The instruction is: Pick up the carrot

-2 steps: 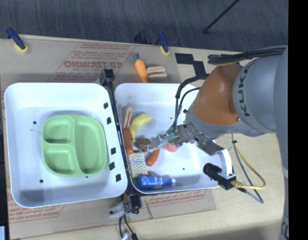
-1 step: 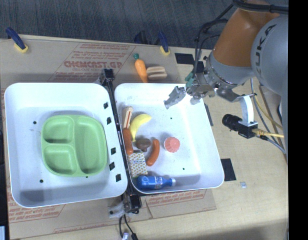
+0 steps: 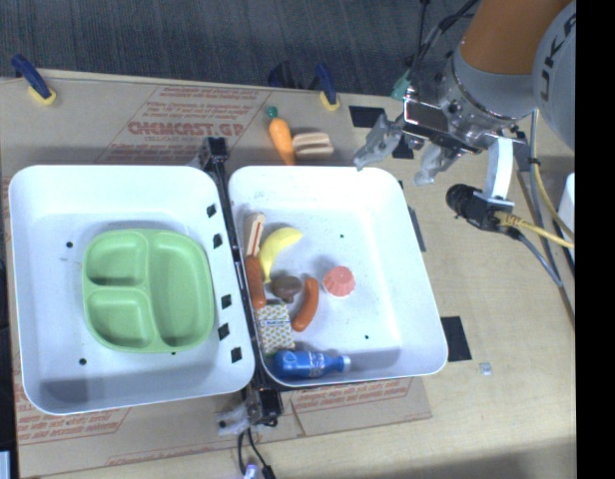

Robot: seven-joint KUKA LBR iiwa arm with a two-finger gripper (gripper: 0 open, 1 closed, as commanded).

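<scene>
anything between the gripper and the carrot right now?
One thing. The carrot lies on the cardboard behind the right bin, outside it. The gripper hangs to its right with jaws open, and a hot dog bun sits right beside the carrot on the gripper's side. A descent from above looks clear.

Arm in from the right, gripper aloft, nothing between the fingers.
Grey arm with orange band enters at upper right; wrist angled down and to the left. Gripper (image 3: 399, 160) sits at the arm's lower-left end, two fingers (image 3: 373, 146) spread apart and pointing down-left — gap between them bare. Cables trail from the wrist along the right side.
</scene>
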